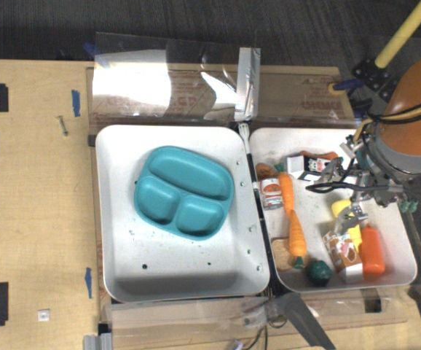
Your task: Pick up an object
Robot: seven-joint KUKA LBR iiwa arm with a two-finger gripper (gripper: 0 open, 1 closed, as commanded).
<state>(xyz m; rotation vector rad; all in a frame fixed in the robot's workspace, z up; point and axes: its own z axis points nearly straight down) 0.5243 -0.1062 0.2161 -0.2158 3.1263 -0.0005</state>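
A small yellow rounded object lies in the right-hand shallow white bin, directly beside the claw, which hangs low over the clutter there; whether anything sits between its metal tips is hard to make out, and I cannot tell if the claw is apart or together. Just below the claw lies a clear-wrapped snack packet with red and white print, and touching that, on its right, an orange cylinder-shaped bottle. To the claw's left a long orange toy carrot runs down the bin, with a small red-and-white can beside its upper end and a dark green ball near its lower end. Above and left of the claw rests a small white-and-black carton. Farther left, well apart from the claw, the other white bin holds a teal plastic divided plate. Both bins sit on the pale wooden table, and the grey arm with its orange band comes in from the right.
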